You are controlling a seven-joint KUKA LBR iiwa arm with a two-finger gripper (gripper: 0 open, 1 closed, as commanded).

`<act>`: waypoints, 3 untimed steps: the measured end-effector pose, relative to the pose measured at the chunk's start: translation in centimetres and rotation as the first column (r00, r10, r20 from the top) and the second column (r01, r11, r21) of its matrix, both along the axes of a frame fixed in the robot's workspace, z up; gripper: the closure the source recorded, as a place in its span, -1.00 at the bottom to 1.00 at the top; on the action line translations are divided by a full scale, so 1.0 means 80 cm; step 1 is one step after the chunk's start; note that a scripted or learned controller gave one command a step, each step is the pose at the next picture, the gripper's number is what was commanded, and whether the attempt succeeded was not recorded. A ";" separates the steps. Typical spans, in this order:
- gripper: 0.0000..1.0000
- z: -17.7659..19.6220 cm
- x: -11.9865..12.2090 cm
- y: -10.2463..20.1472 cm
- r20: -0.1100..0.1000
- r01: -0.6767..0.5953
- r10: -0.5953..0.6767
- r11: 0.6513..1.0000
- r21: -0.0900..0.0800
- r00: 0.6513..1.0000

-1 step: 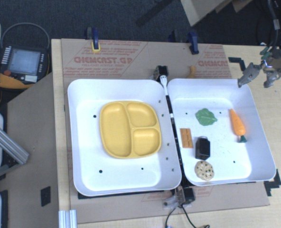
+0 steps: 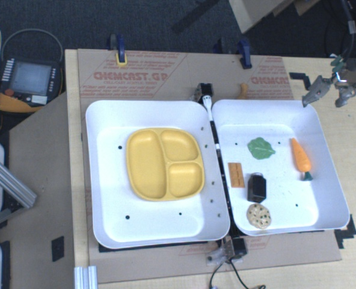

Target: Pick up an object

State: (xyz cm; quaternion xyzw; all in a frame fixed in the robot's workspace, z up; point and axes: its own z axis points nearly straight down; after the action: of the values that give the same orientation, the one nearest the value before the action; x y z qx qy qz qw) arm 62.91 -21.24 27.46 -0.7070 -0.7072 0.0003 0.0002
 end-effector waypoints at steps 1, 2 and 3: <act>-1.00 -0.059 0.001 -0.010 -0.005 0.001 -0.001 1.000 0.001 1.000; -1.00 -0.119 -0.010 -0.014 -0.005 0.001 -0.001 1.000 0.002 1.000; -1.00 -0.188 -0.023 -0.009 -0.005 0.000 0.000 1.000 0.002 1.000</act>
State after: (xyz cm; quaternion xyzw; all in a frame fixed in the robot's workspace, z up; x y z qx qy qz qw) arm 61.05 -21.95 12.46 -0.7070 -0.7072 0.0013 0.0028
